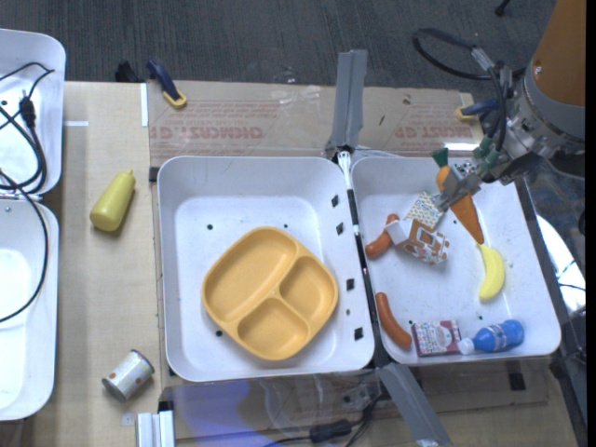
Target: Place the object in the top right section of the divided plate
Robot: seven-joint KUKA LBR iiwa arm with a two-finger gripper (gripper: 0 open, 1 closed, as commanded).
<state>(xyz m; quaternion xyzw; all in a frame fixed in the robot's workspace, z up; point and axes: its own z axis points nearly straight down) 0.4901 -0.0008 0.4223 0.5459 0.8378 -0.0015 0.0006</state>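
A yellow divided plate (pixel 270 291) with three sections lies tilted in the left bin (pixel 182 250), nothing on it. The right bin (pixel 531 296) holds an orange carrot (pixel 467 215), a small gingerbread-house box (pixel 424 231), two red sausages (pixel 380 238) (pixel 393 319), a banana (pixel 491 273), a small carton (pixel 434 336) and a blue-capped bottle (pixel 494 336). My gripper (pixel 458 188) hangs at the bin's far right part, right over the carrot's upper end and beside the house box. Its tip blends with the carrot's top.
A grey divider bar (pixel 348 110) runs between the two bins. On the bench left of the bins lie a yellow squeeze bottle (pixel 113 200) and a tin can (pixel 128 374). A blue and yellow clamp (pixel 166 84) sits at the back.
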